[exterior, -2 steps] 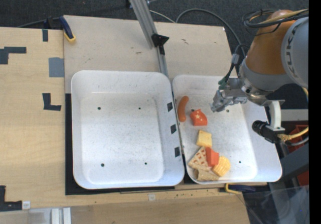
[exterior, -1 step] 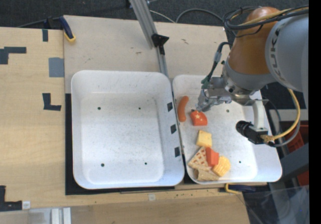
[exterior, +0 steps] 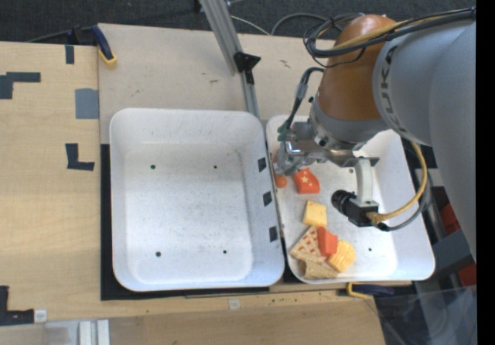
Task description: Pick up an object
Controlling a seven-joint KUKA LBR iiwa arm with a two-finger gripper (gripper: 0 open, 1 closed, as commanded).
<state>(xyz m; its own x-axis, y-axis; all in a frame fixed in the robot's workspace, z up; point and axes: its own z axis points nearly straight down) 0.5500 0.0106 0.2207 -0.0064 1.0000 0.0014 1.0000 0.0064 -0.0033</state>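
2 shallow white bins side by side on a tan wooden bench [exterior: 178, 80]: left bin [exterior: 131, 134] at frame centre-left, right bin [exterior: 410, 258] at centre-right, rims touching at the middle. Both look like smooth plastic with rounded corners; the left bin's floor is speckled dark with 4 small dots.

Right bin holds about 6 small blocky pieces, all toward its left wall: 1 orange block [exterior: 307, 182] just below the gripper, 1 yellow block [exterior: 315, 214] lower, and a tight cluster at the lower left corner of 1 red piece [exterior: 327, 241], 1 yellow-orange piece [exterior: 343, 256] and 2 tan, waffle-textured pieces [exterior: 308, 245]. Open floor lies in the bin's right half.

Gripper [exterior: 291, 156] sits low over the right bin's upper left, near the shared rim. Jaw opening: cannot tell; nothing visibly held.
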